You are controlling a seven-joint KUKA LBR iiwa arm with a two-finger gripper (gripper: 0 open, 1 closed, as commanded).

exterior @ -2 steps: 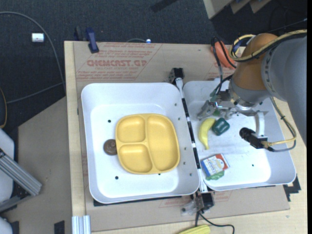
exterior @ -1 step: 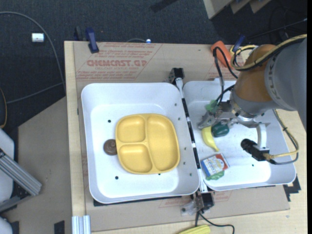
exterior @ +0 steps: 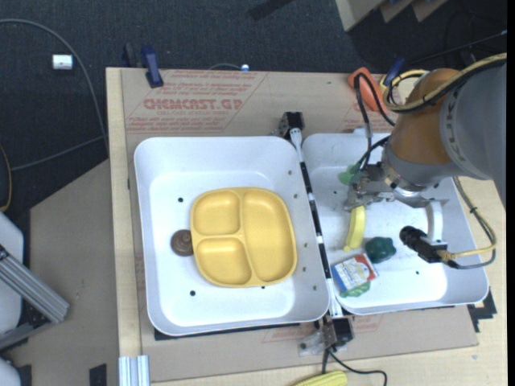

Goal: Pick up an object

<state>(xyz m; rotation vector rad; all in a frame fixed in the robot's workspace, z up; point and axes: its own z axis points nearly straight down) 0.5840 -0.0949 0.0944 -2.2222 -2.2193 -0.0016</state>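
The arm reaches into the right bin, and its gripper hangs low over the bin's upper left part. Just below the gripper lies a yellow banana-shaped piece, its top end close under the gripper. A small green piece shows at the gripper's left side. A dark green lump rests to the right of the banana piece. A small white packet with blue and red print lies at the bin's lower left. The wrist hides what is under the gripper.
The left bin holds a yellow divided plate and a brown round object at the plate's left edge. A black cable and plug trail from the arm across the right bin. An orange object sits behind the right bin.
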